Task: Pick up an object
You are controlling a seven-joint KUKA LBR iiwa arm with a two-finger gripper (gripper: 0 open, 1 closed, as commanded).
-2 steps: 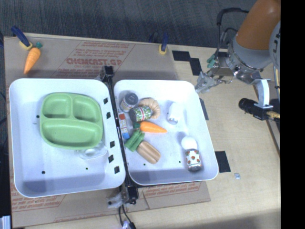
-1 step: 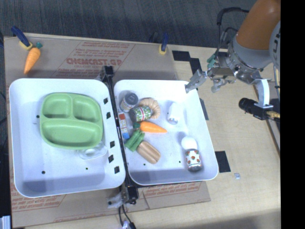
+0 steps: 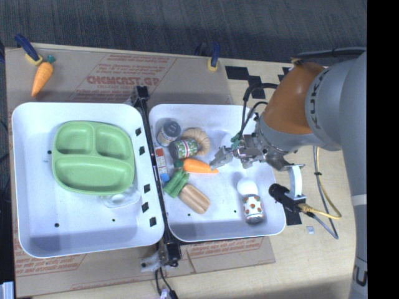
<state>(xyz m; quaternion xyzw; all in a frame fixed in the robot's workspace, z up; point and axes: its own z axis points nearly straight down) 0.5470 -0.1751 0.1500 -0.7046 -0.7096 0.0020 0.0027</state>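
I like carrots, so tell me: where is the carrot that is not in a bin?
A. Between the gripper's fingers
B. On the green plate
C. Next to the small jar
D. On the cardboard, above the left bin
D. The carrot lies on the cardboard, outside and above the left bin.

A robot lab: 2 white bins [image 3: 37,242] on a cardboard-covered bench [image 3: 124,73].

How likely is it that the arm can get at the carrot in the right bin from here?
Probably yes. The gripper hovers just right of the carrot, whose right end lies bare on the bin floor; a green can crowds its upper left.
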